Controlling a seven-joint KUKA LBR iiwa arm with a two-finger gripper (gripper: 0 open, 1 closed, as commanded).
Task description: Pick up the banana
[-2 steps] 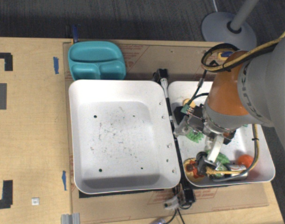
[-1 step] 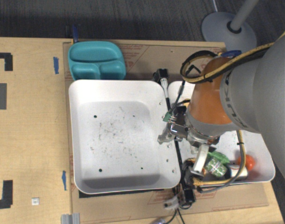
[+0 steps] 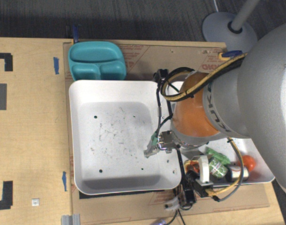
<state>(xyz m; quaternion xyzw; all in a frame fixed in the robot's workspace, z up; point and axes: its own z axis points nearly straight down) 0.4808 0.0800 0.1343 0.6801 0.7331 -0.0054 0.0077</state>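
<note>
Seemingly the arm (image 3: pixel 255 93) is in the reach-and-descend step: its orange band (image 3: pixel 192 111) and wrist hang over the seam between the two bins, covering most of the right bin (image 3: pixel 264 176). A small metal part that is probably the gripper (image 3: pixel 157 146) juts from under the wrist at the right wall of the left bin (image 3: pixel 82 125). From this angle it cannot be told whether the gripper is spread or pressed together, and nothing can be seen held in it.

Where the banana lies cannot be told either. What shows of the left bin's floor is bare apart from scuffs. In the uncovered corner of the right bin there are a green object (image 3: pixel 218 162), a red-orange one (image 3: pixel 249 162) and some white pieces, lying close together; none of them reads clearly as a banana. The likeliest judgement is that it sits under the arm in the right bin. A teal tray (image 3: pixel 97 60) stands just beyond the left bin and plays no part.

The pick looks not yet done. The next move calls for placing the gripper squarely over the banana, well away from the bin wall and the clutter beside it, then closing across its narrow width and lifting straight up.
</note>
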